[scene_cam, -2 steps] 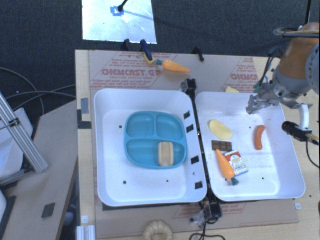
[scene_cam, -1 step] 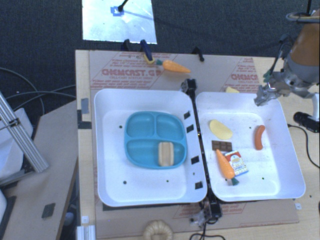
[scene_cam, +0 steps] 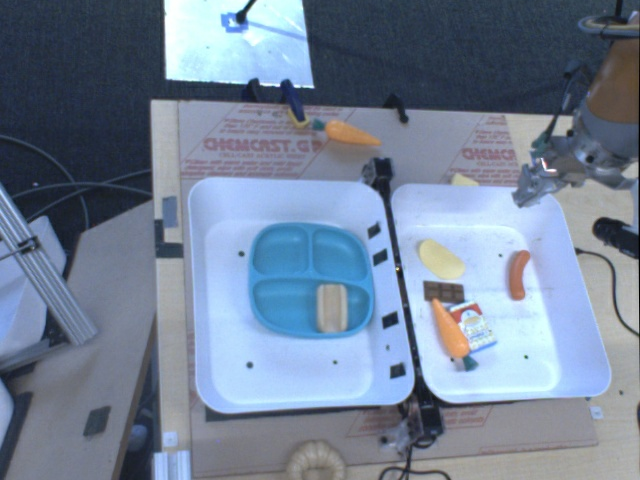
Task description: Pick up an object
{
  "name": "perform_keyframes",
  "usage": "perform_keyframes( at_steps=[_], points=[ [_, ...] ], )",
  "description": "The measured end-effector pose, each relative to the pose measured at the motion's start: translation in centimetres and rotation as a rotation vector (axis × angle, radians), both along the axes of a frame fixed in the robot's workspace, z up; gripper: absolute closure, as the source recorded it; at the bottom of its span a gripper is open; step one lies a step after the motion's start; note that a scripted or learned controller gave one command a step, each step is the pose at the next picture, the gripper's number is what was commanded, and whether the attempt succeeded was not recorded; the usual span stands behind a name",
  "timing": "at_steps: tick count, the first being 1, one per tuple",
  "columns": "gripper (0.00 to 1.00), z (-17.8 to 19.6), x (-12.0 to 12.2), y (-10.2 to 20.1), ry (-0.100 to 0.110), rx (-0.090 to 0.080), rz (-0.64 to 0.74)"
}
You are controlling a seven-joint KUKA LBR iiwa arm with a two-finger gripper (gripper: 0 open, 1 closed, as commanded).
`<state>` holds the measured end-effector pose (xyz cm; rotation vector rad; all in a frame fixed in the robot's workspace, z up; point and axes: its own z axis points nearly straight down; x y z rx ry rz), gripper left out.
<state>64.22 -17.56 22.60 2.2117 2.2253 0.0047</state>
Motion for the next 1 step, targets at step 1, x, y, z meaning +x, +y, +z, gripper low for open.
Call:
perform_keyframes(
  at_steps=[1],
  points=[
    [1.0,-0.91,-1.35,4.6,0.005,0.002,0.003]
  ],
)
